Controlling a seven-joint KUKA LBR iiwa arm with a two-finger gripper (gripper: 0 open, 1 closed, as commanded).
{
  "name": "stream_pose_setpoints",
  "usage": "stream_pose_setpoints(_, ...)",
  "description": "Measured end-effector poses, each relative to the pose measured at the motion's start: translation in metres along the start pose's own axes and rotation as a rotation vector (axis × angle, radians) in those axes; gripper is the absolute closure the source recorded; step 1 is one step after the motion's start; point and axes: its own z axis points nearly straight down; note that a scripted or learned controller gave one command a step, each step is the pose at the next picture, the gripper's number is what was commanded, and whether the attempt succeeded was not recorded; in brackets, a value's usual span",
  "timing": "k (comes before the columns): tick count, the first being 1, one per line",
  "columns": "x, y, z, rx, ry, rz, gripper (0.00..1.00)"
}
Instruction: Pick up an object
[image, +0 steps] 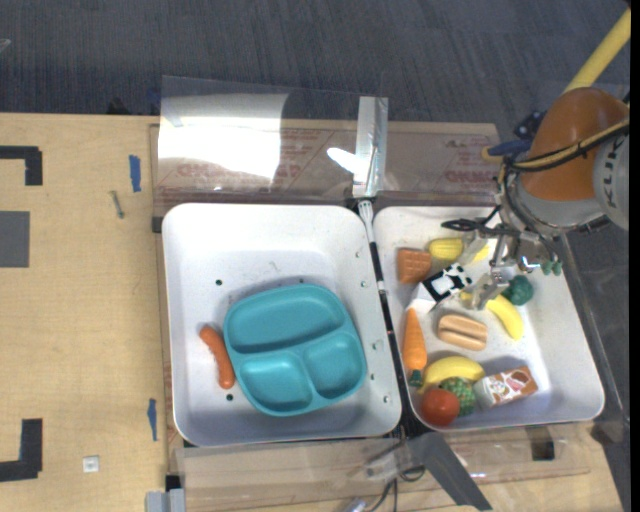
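Grey arm (590, 170) angled down over right bin (575, 345), claw (492, 282) grip indiscernible.

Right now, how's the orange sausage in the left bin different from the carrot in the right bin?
The sausage is slimmer and darker red-orange; the carrot is thicker and brighter orange. The sausage lies by itself beside the teal tray; the carrot sits crowded among toy foods along its bin's left wall. Both are long, orange and lying flat.

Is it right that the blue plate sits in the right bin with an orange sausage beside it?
No. The camera view shows the blue plate in the left bin, not the right one. The orange sausage does lie beside it.
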Motion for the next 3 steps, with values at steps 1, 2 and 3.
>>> stream_pose_setpoints(1, 0.054, 0.012, 0.001, 0.002, -0.041, 0.078, 0.0)
stream_pose_setpoints(2, -0.01, 0.071, -0.001, 0.0, -0.042, 0.099, 0.0)
stream_pose_setpoints(3, 0.04, 0.015, -0.051, 0.006, -0.038, -0.176, 0.0)
